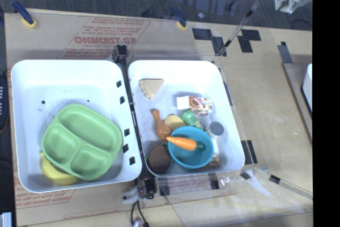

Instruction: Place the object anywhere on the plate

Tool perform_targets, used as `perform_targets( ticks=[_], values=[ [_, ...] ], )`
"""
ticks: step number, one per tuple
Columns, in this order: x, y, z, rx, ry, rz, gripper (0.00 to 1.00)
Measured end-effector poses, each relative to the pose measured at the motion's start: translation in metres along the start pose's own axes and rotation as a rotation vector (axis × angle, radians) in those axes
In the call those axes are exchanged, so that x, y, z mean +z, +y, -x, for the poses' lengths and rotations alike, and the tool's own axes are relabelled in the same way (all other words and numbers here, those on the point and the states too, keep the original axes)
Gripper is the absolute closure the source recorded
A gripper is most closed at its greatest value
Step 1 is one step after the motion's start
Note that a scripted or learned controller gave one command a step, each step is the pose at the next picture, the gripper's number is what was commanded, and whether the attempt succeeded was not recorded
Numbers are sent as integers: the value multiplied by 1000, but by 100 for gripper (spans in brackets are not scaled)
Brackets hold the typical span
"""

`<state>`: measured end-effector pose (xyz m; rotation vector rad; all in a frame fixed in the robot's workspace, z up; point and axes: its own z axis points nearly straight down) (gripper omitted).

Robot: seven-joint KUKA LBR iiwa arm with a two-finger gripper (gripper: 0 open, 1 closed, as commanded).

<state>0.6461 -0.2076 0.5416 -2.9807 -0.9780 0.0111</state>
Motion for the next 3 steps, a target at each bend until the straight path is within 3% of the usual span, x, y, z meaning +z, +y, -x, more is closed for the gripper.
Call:
perform_targets(
  ticks=[1,2,3],
  values=[
    [16,-38,59,-89,1,1,100],
    [18,-87,116,67,3,0,100],
    [3,-21,28,-9,-3,-3,100]
  ],
)
